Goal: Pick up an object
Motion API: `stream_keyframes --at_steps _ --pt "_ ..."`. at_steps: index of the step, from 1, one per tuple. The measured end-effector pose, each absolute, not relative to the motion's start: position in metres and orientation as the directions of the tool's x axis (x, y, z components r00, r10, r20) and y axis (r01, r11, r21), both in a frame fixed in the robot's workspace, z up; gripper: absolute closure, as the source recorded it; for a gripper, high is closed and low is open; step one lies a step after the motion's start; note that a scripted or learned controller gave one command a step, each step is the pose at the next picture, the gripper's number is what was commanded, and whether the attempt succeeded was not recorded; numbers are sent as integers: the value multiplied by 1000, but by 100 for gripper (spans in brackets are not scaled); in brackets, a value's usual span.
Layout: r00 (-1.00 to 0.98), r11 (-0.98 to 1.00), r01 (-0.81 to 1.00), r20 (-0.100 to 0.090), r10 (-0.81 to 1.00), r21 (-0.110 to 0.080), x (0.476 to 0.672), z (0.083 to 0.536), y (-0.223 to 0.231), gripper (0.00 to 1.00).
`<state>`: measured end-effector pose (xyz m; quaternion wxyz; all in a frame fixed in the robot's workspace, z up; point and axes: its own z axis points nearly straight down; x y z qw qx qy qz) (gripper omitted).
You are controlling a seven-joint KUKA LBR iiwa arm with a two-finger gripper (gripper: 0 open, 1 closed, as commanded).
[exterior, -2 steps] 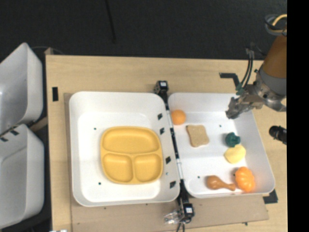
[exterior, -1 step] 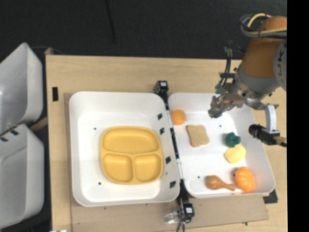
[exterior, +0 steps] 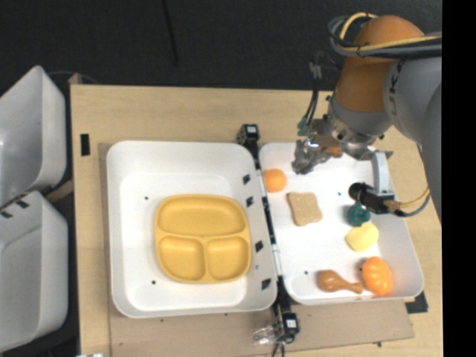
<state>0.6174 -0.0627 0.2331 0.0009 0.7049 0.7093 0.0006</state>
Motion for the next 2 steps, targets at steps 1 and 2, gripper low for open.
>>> stream_keyframes --at_steps 1,2 --pt "-6 6 1000 0 1000 3 623 237 -7 100" --pt "-7 7 1000 1 1000 2 630 238 42 100"
